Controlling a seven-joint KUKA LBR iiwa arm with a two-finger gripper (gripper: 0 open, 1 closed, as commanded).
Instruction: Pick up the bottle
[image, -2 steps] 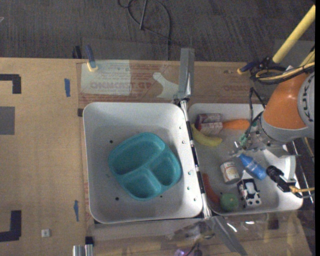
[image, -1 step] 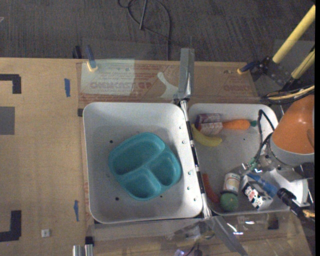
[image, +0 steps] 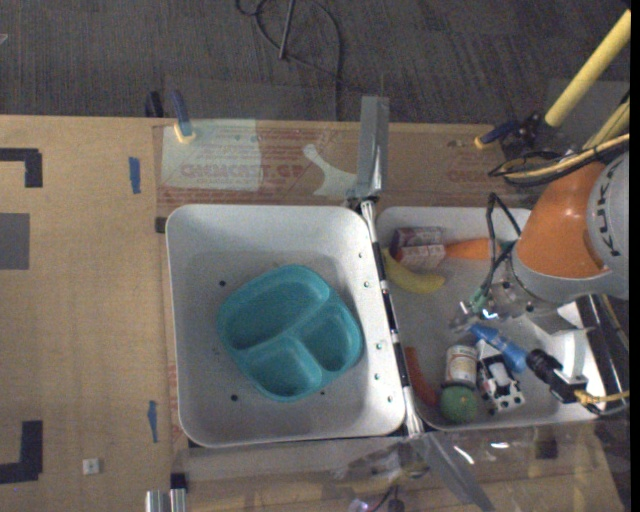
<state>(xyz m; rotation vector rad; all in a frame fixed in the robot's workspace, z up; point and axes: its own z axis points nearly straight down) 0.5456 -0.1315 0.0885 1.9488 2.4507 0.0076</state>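
While the jaws (image: 483, 318) hang, state unclear | bottle (image: 461, 362) lies just below them, apart.

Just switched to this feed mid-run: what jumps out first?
The teal divided tray lies alone in the left bin. In the right bin, the arm's orange band looms over a clutter of small things: a banana, a green ball and a small bottle just above the ball.
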